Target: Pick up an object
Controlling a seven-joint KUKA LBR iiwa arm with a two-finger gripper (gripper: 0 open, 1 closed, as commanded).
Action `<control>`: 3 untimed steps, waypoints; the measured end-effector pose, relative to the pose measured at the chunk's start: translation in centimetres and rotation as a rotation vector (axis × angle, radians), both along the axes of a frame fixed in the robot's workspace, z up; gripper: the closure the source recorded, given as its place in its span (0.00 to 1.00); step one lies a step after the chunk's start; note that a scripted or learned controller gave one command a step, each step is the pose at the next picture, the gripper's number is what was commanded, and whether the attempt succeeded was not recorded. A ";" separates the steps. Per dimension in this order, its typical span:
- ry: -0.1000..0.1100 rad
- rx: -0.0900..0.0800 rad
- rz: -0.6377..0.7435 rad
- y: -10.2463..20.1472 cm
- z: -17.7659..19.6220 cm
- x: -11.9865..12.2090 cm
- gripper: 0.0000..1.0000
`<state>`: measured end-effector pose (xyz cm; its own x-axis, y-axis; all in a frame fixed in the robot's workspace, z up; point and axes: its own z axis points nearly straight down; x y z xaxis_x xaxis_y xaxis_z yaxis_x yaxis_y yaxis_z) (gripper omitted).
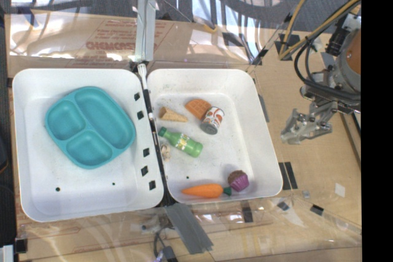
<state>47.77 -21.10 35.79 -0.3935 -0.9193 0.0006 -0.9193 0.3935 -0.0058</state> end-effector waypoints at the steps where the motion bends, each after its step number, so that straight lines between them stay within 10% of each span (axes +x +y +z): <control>1: 0.014 0.009 0.201 0.2 -14.9 -0.2 1.00; 3: 0.003 0.001 0.450 0.6 -7.8 3.5 1.00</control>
